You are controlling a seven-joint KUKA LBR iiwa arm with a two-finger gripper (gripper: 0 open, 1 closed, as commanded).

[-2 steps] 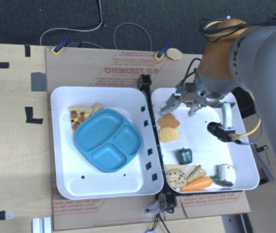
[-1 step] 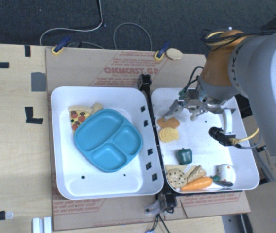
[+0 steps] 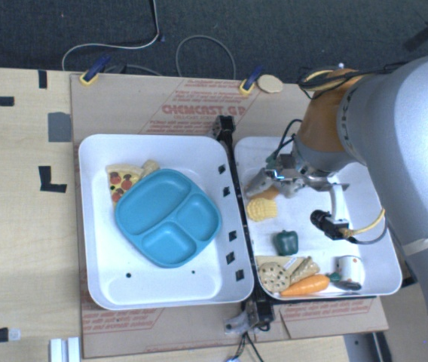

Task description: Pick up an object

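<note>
Overhead, a bench (image 3: pixel 18 202) carries two shallow white bins side by side on a cardboard sheet (image 3: pixel 199 104). In the left bin (image 3: pixel 97 225) lies a blue divided plate (image 3: pixel 169 216), with a toy pizza slice (image 3: pixel 122 179) tucked against its upper left edge.

A grey arm (image 3: pixel 402 142) with an orange band reaches in from the right over the right bin (image 3: pixel 372 270). Its hand (image 3: pixel 268 181) sits low near that bin's upper left part, just above a yellow corn cob (image 3: pixel 262 210). Whether the hand is clenched or released cannot be told, and nothing can be seen between its tips.

Below the corn lies a green pepper (image 3: pixel 286 241). Along the bin's bottom edge sit a round cracker (image 3: pixel 273 275), an orange carrot (image 3: pixel 304 285) touching it, and a small white cup (image 3: pixel 347 267) on its side to the right. A black and yellow cable (image 3: pixel 342 228) hangs from the arm over the bin's middle.
</note>
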